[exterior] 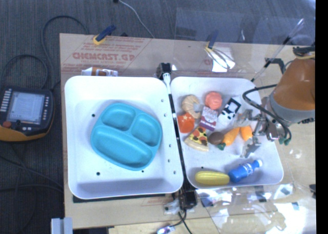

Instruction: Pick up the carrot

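The carrot (231,136) is a small orange toy with a green end, lying at a slant in the middle of the right bin (274,174). My gripper (248,134) hangs just to its right, low over the bin, and is open. Its fingers (251,148) stand apart, with a short orange piece (246,131) between them. That piece touches the carrot's right end, and I cannot tell if it belongs to the carrot. The grey and orange arm (294,92) reaches in from the right.
Around the carrot lie a brown piece (216,137), a pizza slice (197,139), a red toy (186,122), a purple box (208,117) and a black-and-white toy (230,109). A blue bottle (245,171) and a yellow toy (211,178) lie near the front. The left bin (72,125) holds a blue divided plate (126,135).
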Robot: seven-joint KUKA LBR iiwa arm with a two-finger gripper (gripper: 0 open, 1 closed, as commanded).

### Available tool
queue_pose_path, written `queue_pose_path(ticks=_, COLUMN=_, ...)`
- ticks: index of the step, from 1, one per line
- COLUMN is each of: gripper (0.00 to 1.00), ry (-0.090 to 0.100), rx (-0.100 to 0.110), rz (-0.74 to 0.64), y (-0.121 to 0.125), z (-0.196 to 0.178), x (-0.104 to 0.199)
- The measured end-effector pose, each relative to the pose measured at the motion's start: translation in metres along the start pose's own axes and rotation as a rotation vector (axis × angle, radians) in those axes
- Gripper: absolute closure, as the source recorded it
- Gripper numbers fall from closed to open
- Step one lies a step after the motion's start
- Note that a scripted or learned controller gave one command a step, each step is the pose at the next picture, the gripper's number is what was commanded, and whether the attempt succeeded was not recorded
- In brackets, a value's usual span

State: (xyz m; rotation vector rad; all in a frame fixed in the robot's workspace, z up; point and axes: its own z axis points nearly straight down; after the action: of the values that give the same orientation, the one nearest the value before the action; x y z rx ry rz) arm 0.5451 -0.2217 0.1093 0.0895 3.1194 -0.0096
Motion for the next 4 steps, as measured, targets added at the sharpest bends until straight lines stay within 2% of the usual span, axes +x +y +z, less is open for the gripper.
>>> queue_pose_path(ticks=1, gripper=0.00, ry=0.006, rx=0.002, rz=0.200, y=0.041, z=0.017, x=0.016)
queue_pose_path(ticks=2, gripper=0.00, ry=0.003, rx=0.000, rz=0.386, y=0.095, z=0.018, x=-0.015)
queue_pose_path(ticks=3, gripper=0.00, ry=0.002, rx=0.000, rz=0.394, y=0.101, z=0.017, x=0.020)
queue_pose_path(ticks=4, gripper=0.00, ry=-0.014, rx=-0.001, rz=0.224, y=0.110, z=0.014, x=0.049)
